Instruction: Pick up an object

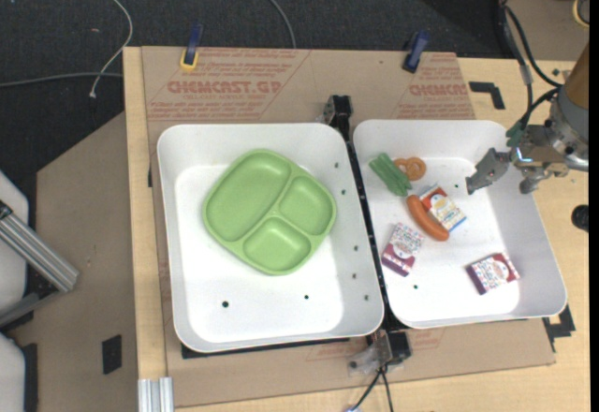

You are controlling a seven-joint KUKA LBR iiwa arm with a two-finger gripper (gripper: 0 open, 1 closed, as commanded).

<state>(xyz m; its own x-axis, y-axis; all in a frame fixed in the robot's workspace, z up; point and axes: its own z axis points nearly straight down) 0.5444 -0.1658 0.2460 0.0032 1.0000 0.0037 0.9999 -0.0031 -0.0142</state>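
My gripper [506, 176] hangs over the right side of the right bin [538, 242], its two dark fingers spread apart and open with nothing between them. To its left, on the bin floor, lie a green piece [389, 173], a small orange ring [410, 167], an orange sausage-shaped piece [424, 219] and a red-and-white packet [445, 210] resting against it. A purple-and-white packet [402, 249] lies lower down. A maroon packet [492, 272] sits below the gripper, near the bin's front right.
The left bin [187, 242] holds a green divided plate [270, 211]. A black divider [360, 213] runs between the bins. Blue clamps [192, 47] [416, 51] grip the cardboard at the back. Cables trail at the far right.
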